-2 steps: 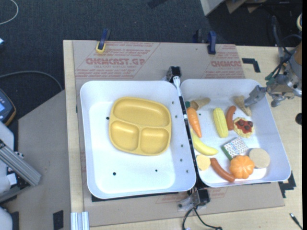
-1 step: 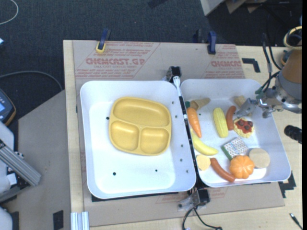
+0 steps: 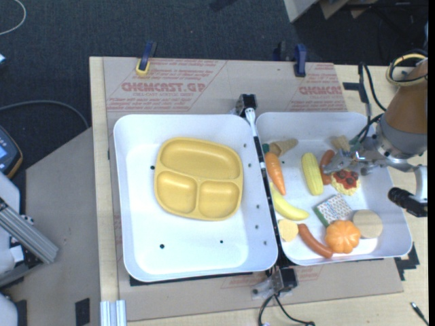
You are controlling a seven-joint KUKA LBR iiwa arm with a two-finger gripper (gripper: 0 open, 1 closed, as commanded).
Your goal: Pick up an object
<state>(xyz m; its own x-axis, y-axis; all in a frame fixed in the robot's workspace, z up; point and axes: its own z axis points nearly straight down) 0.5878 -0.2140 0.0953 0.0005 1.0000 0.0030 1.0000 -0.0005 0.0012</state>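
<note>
Toy food fills right bin; pincer hangs low over it.

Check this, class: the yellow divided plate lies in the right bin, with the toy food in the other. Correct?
Not quite. The camera view shows the plate in the left bin; the toy food lies in the other, the right bin.

A divided plate lies in the left bin. In the right bin, a carrot lies left of a corn cob, a pumpkin nearer the front.
</note>
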